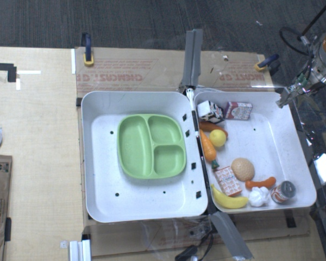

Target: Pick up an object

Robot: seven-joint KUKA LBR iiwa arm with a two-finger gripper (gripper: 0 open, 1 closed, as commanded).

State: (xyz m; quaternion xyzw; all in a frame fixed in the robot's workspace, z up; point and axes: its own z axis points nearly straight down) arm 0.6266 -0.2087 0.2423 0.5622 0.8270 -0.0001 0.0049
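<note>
The end effector (289, 95) hangs by the right bin (271, 145)'s far corner, grip state unclear; the crowded lemon (218, 138) and carrot (208, 146) could slip.

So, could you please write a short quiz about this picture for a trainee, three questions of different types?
1. True or false: the green divided plastic plate lies in the left white bin.
2. Which thing lies at the near edge of the right white bin? A) yellow toy banana B) round yellow toy lemon C) small red and white carton
3. Fill in: the green plate has ___ compartments.

Key: 1 true; 2 A; 3 three.
</note>
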